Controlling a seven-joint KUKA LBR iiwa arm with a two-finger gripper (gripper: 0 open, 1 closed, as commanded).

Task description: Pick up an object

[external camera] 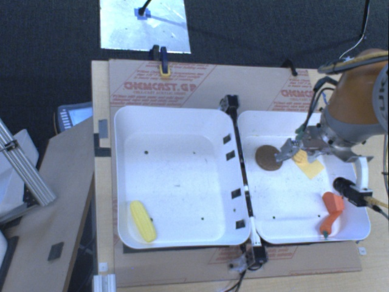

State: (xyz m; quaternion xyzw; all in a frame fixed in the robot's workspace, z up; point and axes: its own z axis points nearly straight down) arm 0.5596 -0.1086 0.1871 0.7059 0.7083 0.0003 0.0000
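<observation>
2 bins. Left bin point(121, 163): 1 corn point(143, 221). Right bin point(285, 230): 1 brown disc point(267, 158), 1 yellow wedge point(309, 165), 1 carrot point(330, 212). Gripper point(290, 152) between disc and wedge; finger state unreadable.

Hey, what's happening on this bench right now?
A grey and orange robot arm reaches in from the right over the right bin. Its end effector sits low by a brown disc and a yellow slice; nothing is visibly held between its fingers. An orange carrot lies near that bin's lower right corner. In the left bin, a yellow corn cob rests at the lower left.
</observation>
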